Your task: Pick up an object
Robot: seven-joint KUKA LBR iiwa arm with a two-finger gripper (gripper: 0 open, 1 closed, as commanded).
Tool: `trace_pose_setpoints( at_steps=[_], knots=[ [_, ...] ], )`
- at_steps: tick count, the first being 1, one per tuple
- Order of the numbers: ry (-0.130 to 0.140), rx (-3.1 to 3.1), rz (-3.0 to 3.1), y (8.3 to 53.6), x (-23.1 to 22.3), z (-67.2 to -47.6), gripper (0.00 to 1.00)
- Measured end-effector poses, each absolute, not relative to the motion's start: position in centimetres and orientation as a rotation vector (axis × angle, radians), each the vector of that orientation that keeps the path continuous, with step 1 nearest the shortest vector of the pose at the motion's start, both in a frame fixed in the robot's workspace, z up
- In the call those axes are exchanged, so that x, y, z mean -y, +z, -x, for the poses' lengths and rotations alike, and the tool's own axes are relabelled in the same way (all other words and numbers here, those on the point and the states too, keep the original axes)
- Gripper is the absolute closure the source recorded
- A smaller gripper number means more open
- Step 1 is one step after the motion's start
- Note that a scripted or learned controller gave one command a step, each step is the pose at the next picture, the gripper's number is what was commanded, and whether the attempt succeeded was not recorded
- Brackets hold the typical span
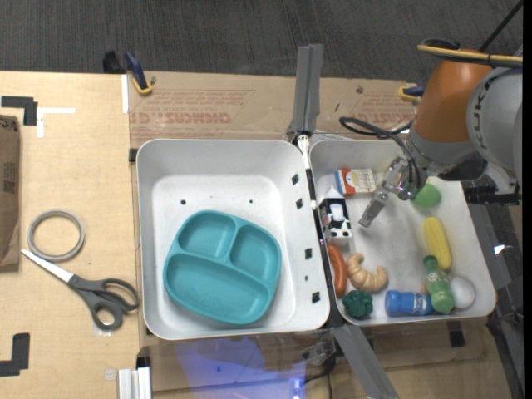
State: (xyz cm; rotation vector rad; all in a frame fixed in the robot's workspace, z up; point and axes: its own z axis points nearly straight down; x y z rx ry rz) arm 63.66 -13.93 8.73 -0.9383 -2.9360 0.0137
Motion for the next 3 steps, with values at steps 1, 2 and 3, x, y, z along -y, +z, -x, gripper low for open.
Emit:
trace_pose_setpoints(
  at_steps=[1, 2, 3],
  knots=[
    [0.001, 2.976, 1.019, 9.3, 18.5, -59.7, 0.0],
    [0.0, 2.982, 0.995, 9.2, 22.2, -52.5, 0.0],
    [0.0, 2.986, 0.994, 10.2, 22.2, -52.6, 1.0]
  ],
)
